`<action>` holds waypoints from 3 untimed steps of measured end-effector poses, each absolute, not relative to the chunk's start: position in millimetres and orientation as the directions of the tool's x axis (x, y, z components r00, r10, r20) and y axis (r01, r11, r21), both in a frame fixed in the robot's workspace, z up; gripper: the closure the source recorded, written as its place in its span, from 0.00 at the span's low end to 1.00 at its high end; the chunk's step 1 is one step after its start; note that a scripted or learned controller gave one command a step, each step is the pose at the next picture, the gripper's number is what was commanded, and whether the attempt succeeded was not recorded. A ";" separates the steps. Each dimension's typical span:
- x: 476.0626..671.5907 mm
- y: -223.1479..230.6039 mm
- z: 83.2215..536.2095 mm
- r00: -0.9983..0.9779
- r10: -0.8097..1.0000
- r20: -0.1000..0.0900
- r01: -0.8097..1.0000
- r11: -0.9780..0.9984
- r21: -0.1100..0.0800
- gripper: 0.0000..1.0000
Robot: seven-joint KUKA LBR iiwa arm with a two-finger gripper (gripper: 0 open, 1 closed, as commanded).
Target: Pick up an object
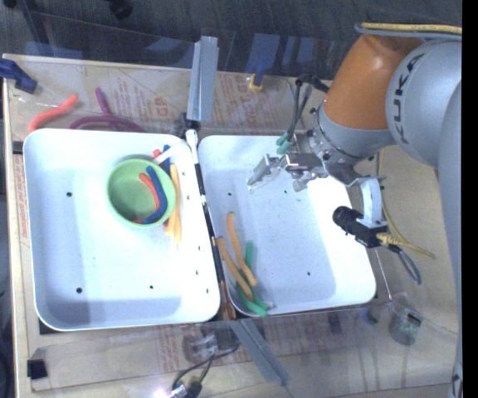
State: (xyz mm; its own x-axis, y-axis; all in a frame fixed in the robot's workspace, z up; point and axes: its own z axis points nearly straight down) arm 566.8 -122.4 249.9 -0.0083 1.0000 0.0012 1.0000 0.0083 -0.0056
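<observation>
Along the right bin's (351, 284) left wall lie the orange and green sticks (241, 265) — loose, well apart from the pincer (279, 172). It hovers over that bin's upper part, fingers spread open, nothing between them. A green bowl (142, 191) sits in the left bin (73, 293).

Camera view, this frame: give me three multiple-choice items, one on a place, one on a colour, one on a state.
1. Where is the bowl?
A. left bin
B. right bin
C. on the bench outside the bins

2. What colour is the bowl?
A. blue
B. green
C. black

3. How is the hand placed?
A. resting inside the bowl
B. above the right bin, nothing between its fingers
C. over the left bin, holding the bowl

Answers: 1 A, it sits in the left bin's upper middle. 2 B, its rim and inside are green. 3 B, it hangs over the right bin's upper part with spread, empty fingers.
</observation>
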 end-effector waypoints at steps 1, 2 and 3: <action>555.1 -101.3 133.5 -0.107 0.994 -0.001 0.994 0.107 -0.006 0.00; 534.1 -116.6 94.0 -0.105 0.994 -0.008 0.994 0.105 0.004 0.00; 535.6 -111.8 105.1 -0.115 0.993 0.001 0.993 0.115 0.002 1.00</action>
